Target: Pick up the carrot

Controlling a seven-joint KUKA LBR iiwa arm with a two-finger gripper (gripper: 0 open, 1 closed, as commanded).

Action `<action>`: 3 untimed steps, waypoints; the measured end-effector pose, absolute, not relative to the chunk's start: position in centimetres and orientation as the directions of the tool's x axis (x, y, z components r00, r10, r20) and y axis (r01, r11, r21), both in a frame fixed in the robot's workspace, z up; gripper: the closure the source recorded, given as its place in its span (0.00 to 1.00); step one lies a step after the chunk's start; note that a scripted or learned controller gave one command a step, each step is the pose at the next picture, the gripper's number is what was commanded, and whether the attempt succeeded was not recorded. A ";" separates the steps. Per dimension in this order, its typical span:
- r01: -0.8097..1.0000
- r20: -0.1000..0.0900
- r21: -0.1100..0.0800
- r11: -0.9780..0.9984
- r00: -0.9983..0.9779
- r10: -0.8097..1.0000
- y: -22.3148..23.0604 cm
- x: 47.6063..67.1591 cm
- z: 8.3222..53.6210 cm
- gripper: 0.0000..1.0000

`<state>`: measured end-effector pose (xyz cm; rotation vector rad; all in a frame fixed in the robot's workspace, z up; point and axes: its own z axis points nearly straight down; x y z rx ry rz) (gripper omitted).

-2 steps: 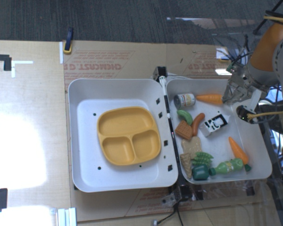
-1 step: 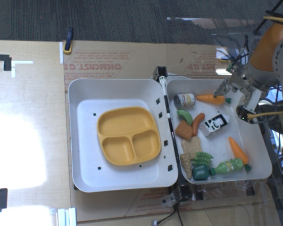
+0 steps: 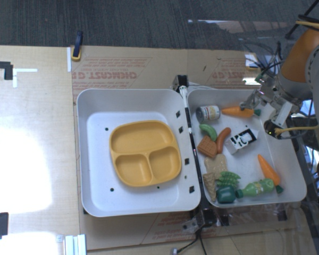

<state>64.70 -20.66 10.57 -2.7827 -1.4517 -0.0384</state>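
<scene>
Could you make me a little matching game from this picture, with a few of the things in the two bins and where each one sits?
Things:
1. yellow divided plate
2. small can
3. green bottle
4. black-and-white box

Places:
A. right bin, near front edge
B. left bin, in the middle
C. right bin, around its middle
D. right bin, back left corner

Pairs: 1-B, 2-D, 3-A, 4-C

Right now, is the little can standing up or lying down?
Lying down. The little can rests on its side on the right bin's floor, its round end facing left, beside a carrot.
</scene>
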 end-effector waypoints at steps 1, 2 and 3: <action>0.803 0.014 -0.010 -0.595 0.595 0.803 -20.8 66.5 10.5 0.00; 0.768 0.010 -0.012 -0.641 0.641 0.767 -20.6 66.2 9.6 0.00; 0.499 -0.001 -0.010 -0.867 0.867 0.499 -20.6 61.7 9.2 0.00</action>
